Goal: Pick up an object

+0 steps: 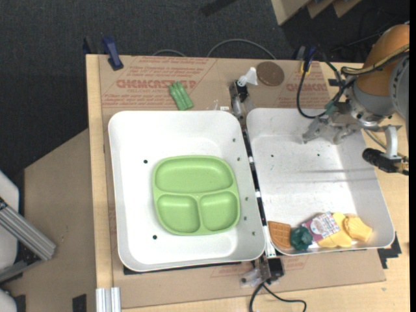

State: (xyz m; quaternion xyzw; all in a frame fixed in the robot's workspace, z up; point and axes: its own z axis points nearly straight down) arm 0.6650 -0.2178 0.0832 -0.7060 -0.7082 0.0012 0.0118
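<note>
Your gripper (323, 130) hangs over the right bin's (364, 174) far edge; you cannot tell its grip. Toys (322, 231) lie well below it, at the bin's near edge

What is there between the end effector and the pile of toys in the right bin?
In the camera view, bare white bin floor separates the end effector from the toys at the near edge.

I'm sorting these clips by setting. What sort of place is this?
Most likely a robotics lab test bench, not a kitchen. Two white bins sit on a cardboard-covered bench with loose cables, and a grey and orange robot arm reaches in. The green divided tray and toy food look like grasping props.
</note>
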